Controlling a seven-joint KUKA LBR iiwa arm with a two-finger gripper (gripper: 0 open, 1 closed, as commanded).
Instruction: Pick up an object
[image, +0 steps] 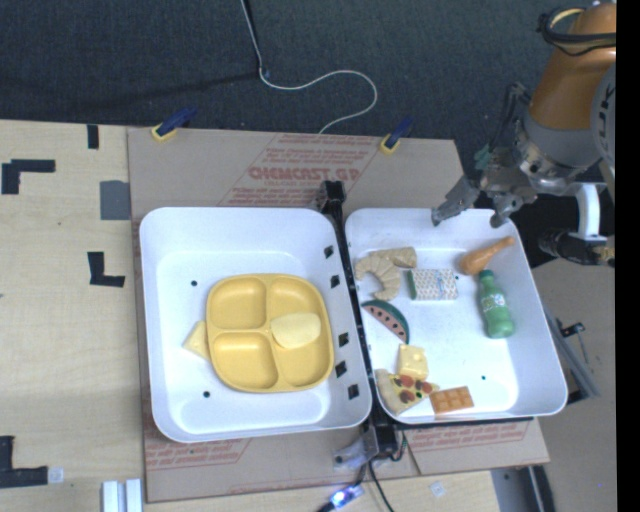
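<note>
gripper (468, 206) fingers spread and empty above right bin (535, 330) rim, green bottle (493, 305) lying lengthwise, cap toward the orange carrot (484, 254)

Plate (240, 300) in left bin (165, 250), bottle (493, 305) in right bin (540, 380)

You can see red print on the cardboard sheet (300, 170) under the bins, upside down and too blurred to read. The green bottle (493, 306) has a label, but you can't read it.
</note>
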